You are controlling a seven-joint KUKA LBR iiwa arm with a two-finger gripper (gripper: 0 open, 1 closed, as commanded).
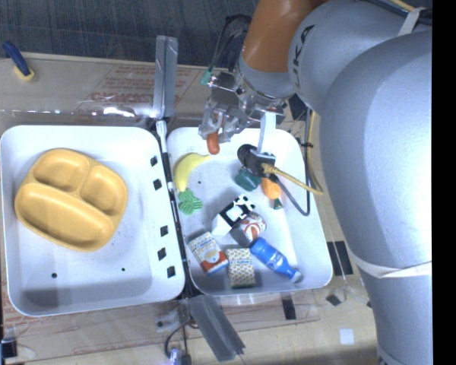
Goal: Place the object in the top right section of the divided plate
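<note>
- The jaws (215,131) hang over the far edge of the right bin (313,268), and a small orange-red object (213,144) shows at their tips, seemingly pinched between them.
- Taking the banana (186,167) as landmark: the orange-red object is just beyond it and slightly to the right, raised above the bin floor; it is short, rounded and reddish at its lower end.
- Right of the banana lie a teal piece (248,178) and an orange carrot-like piece (272,189); nearer than it, a green toy (189,202), a small carton (209,252) and a blue bottle (273,258) crowd the bin's near half.
- Left of the banana, past the divider, the yellow divided plate (70,197) sits in the left bin (23,295), with bare white floor all around it, widest at the near side.
</note>
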